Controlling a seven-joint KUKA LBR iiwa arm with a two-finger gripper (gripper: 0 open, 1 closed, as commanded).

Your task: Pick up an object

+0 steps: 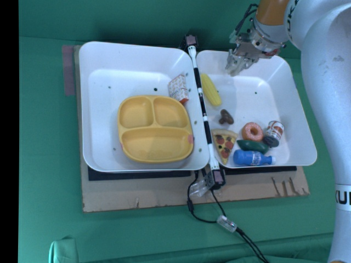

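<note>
Plate [155, 129] in left bin [109, 64]; food toys in right bin [285, 97]

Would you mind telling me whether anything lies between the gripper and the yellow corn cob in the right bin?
Nothing visible does. The gripper hangs over the far part of the right white bin, and only bare bin floor separates it from the yellow corn cob by the divider.

The gripper [237, 66] hangs over the right bin's [290, 81] far edge, nothing between its fingers. Corn [210, 89] lies by that bin's left wall; pizza [224, 144], donut [253, 131], can [273, 132] and bottle [252, 158] crowd its near edge. A yellow plate [155, 129] fills the left bin [109, 64].
</note>
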